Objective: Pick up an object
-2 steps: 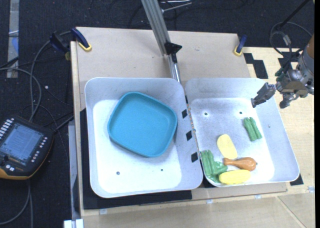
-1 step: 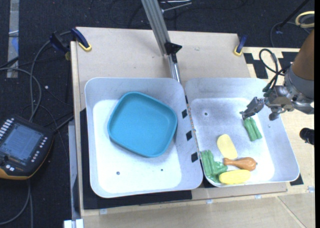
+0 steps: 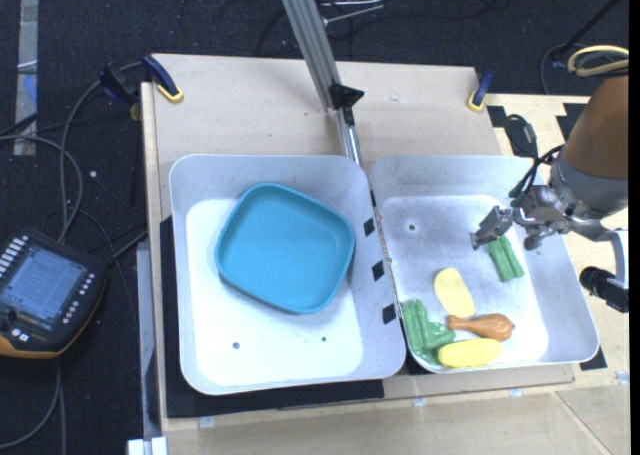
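Note:
The right bin holds several toy foods. A green stick lies tilted near its right side. Lower down are a pale yellow oval piece, a brown drumstick, a yellow piece and a green leafy piece. My gripper hangs over the upper end of the green stick. It is open, one finger on each side of the stick's top, and nothing is gripped between the fingers.
A blue square plate lies in the left bin. A slanted metal pole rises from the divider between the bins. The upper left of the right bin is bare.

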You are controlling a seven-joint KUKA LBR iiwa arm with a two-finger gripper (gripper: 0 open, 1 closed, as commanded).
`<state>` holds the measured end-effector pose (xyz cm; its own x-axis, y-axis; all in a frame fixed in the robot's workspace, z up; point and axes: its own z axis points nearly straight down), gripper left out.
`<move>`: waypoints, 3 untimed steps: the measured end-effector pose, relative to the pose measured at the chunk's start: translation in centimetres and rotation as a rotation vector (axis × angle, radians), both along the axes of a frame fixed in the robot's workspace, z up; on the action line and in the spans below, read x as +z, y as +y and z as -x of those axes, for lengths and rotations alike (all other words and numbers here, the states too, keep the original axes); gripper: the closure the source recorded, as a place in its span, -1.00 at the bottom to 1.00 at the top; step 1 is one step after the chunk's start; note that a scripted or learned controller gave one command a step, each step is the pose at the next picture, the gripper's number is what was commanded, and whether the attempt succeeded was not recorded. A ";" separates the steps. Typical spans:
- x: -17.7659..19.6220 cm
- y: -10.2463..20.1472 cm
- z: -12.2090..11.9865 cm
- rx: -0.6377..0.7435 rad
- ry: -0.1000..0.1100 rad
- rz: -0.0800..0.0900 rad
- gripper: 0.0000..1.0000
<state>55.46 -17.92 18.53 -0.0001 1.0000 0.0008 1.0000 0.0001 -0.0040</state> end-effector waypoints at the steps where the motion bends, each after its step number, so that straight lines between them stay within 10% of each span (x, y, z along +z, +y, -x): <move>1: -6.0 0.3 -0.5 0.000 0.001 -0.001 -1.00; 2: -4.8 0.3 -0.6 0.000 -0.004 0.001 1.00; 3: 0.4 1.3 -0.6 0.001 -0.008 0.002 1.00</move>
